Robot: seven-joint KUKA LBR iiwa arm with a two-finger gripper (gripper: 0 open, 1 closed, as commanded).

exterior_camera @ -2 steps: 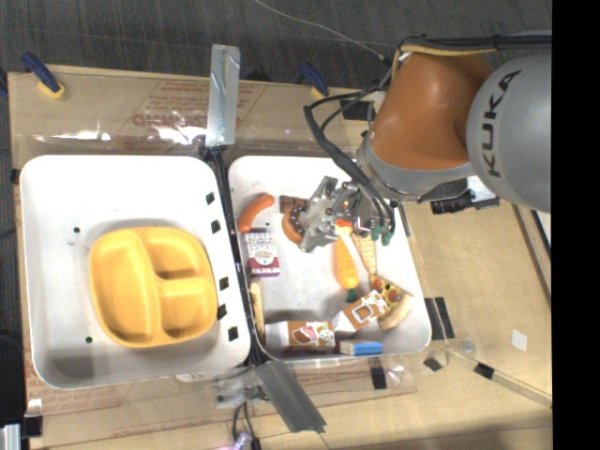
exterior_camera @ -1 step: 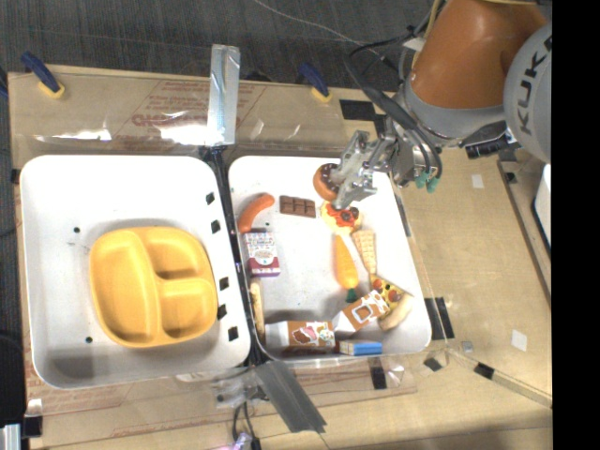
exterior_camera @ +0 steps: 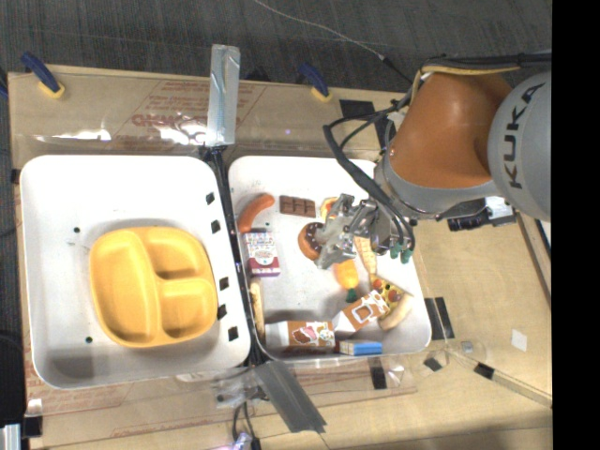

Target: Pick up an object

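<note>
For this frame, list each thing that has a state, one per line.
gripper: low in the right bin, among the toys
yellow tray: flat in the left bin, right way up
sausage: lying by the divider
chocolate bar: lying flat
small carton: lying on its side

The gripper [exterior_camera: 335, 237] hangs low in the right bin [exterior_camera: 291, 172] among small food toys, beside a chocolate bar [exterior_camera: 297, 205]. A yellow tray [exterior_camera: 153, 282] lies in the left bin [exterior_camera: 56, 186].

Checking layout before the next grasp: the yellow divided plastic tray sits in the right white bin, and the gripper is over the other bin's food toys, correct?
Not quite. The camera view shows the yellow divided plastic tray in the left white bin; the gripper is over the right bin's food toys.
</note>
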